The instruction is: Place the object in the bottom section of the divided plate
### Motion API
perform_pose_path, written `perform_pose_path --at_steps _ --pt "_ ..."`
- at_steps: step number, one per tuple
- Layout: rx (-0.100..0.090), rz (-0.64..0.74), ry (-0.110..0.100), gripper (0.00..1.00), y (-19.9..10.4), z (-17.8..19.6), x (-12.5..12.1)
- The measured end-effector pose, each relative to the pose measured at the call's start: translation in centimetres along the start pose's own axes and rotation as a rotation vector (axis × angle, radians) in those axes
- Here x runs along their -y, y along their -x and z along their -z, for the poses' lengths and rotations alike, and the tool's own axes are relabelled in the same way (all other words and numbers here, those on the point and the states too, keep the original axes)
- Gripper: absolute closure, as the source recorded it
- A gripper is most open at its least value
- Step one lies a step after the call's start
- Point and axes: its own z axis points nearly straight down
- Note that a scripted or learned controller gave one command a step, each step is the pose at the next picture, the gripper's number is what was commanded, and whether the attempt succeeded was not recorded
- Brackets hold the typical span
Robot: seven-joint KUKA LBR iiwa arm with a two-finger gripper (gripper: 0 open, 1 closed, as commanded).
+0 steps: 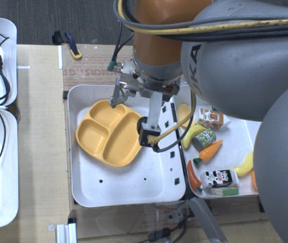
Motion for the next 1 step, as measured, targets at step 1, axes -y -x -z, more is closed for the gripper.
perform_pose_path --at_steps 1 --pt "0.011 0.002 -0.007 1.00 -0.03 0.33 -0.12"
